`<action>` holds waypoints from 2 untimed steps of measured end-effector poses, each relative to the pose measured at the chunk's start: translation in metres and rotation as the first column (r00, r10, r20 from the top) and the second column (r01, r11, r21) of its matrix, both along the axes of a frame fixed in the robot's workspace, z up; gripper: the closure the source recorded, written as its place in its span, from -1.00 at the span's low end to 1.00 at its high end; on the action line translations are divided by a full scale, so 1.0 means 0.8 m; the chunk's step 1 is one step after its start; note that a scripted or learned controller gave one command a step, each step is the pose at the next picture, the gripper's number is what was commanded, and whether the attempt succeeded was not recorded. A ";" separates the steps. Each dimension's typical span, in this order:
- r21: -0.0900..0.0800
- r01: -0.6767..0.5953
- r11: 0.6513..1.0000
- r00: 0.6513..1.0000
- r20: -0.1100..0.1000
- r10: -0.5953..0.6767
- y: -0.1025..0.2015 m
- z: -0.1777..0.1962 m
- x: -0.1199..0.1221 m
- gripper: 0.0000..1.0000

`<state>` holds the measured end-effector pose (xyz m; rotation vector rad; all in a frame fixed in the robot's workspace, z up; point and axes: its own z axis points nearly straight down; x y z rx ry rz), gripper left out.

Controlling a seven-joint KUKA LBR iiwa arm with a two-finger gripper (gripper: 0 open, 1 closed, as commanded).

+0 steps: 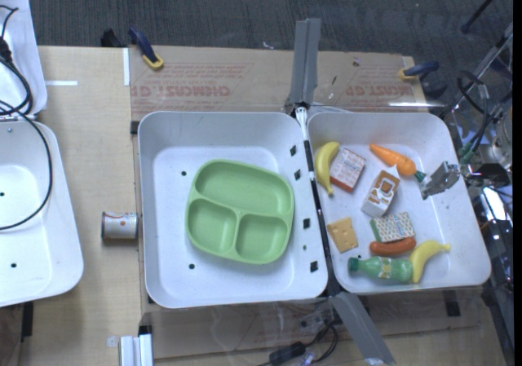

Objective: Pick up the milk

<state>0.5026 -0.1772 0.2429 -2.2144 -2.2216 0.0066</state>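
While the end effector (440, 180) hovers at the right edge of the right-hand bin (457, 275), the milk (380, 194) — a small carton — lies just to its left in the frame, mid-bin, long axis tilted toward upper right. Whether the end effector is spread or closed cannot be told from this slanted view. A carrot (393, 158) sits just above the carton, a cheese wedge (343, 235) lower left — tight company for a grasp, by the look of it.

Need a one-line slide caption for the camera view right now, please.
Gripper hovers at the right bin's right side, beside the milk carton among toy foods; green plate sits in the left bin.
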 end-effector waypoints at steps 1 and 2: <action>0.000 -0.002 1.000 1.000 -0.005 0.002 0.000 0.007 0.002 1.00; 0.000 -0.046 0.999 0.999 0.002 0.046 0.036 -0.166 0.040 1.00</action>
